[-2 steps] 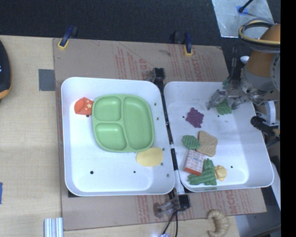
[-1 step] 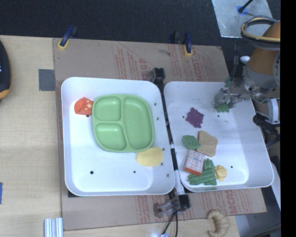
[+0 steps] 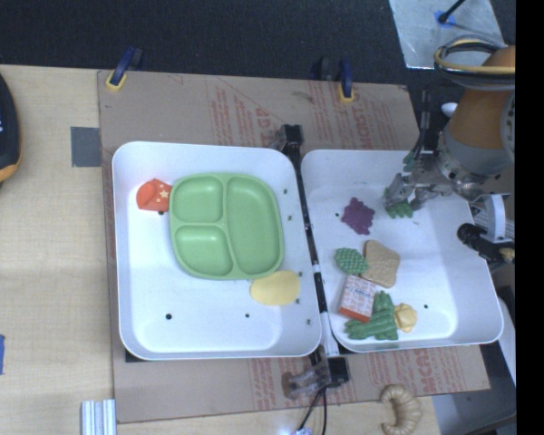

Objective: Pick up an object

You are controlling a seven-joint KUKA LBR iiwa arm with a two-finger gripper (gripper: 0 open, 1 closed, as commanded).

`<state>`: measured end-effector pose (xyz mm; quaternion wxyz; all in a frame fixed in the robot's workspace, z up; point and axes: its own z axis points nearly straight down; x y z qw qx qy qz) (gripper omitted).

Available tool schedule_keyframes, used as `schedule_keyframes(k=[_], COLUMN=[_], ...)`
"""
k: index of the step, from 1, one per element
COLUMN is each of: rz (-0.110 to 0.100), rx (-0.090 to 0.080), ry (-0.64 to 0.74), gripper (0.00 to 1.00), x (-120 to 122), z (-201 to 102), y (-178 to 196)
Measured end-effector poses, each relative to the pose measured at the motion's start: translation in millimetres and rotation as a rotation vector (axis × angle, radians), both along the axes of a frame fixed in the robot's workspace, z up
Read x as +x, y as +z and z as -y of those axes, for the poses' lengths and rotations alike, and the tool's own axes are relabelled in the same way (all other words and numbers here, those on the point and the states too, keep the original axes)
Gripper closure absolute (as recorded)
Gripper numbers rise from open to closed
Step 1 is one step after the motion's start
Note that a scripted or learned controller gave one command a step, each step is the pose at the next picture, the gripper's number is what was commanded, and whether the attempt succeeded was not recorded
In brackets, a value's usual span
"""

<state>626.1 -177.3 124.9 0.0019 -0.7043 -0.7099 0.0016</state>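
Reaching in from the right, the grey arm with its orange band (image 3: 479, 116) hung over the far part of the right shallow white bin (image 3: 453, 284). Its two-finger gripper (image 3: 404, 198) sat low over the bin floor, and a small dark green toy piece (image 3: 400, 210) showed right at the fingertips, seemingly pinched between them, though the view was too coarse to be sure of the grip.

Just to the left of that piece lay a small purple leaf-shaped toy (image 3: 357, 214), apart from the gripper. Nearer the front of the same bin sat a cluster: a round green textured toy (image 3: 349, 260) touching a tan slice of toy bread (image 3: 382, 263), a small red and white packet (image 3: 357, 297) below them, a leafy green toy vegetable (image 3: 376, 319) partly under the packet, and a little yellow piece (image 3: 405, 316) just beside the vegetable.

The left shallow white bin (image 3: 140, 306) held a light green three-compartment plastic plate (image 3: 227, 225), a red toy with a yellow star (image 3: 152, 195) touching the plate's left edge, and a pale yellow oval toy (image 3: 275, 288) just beside the plate's near right corner.
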Motion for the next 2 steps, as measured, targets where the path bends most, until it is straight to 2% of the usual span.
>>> schedule_keyframes(k=[1,2], rz=[0.007,0.003], rx=[-0.001,0.003], ry=[0.000,0.005], gripper=[1.00,1.00], x=[32.2,0.0], z=[-26.7,-113.5], y=[27.4,69.8])
